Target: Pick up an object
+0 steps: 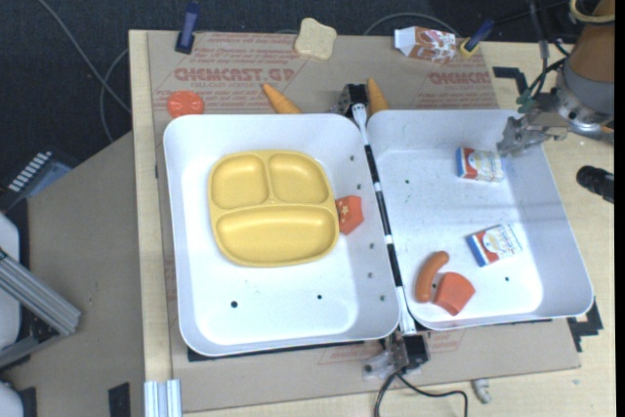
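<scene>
Gripper [513,137] hangs low beside the small carton [479,164] in the right bin [557,210], seemingly lined up for a grab, though its state is unreadable from this angle.

Glossy yellow plastic tray [270,207] in smooth white plastic bin [283,322].

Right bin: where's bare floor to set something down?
In the right bin, bare floor lies in the middle, between the upper carton and the lower carton, and along the near-left wall above the sausage. Crowded: the front, sausage against the orange block, and the far right by the claw.
</scene>
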Controlling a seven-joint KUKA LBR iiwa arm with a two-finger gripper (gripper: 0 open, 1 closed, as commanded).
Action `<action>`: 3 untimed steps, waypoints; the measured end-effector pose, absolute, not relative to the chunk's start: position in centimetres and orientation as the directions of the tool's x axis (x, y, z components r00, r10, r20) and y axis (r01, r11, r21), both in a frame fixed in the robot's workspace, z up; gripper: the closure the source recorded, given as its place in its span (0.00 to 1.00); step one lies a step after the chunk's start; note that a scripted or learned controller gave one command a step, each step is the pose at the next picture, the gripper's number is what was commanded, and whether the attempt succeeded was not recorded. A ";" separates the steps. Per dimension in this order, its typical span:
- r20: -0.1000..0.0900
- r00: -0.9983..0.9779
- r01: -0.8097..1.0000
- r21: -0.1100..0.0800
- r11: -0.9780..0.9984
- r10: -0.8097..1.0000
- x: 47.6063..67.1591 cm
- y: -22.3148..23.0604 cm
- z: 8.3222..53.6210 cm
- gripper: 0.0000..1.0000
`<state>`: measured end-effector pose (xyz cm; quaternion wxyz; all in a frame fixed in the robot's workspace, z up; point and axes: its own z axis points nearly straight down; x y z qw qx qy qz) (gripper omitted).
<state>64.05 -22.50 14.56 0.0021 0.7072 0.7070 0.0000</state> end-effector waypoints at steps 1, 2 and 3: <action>-0.002 0.000 1.000 0.002 0.000 1.000 64.0 -22.4 14.5 0.00; 0.001 -0.001 1.000 -0.001 0.001 1.000 65.7 -18.6 9.7 0.00; -0.001 -0.002 1.000 0.002 0.002 1.000 65.8 -18.6 10.8 1.00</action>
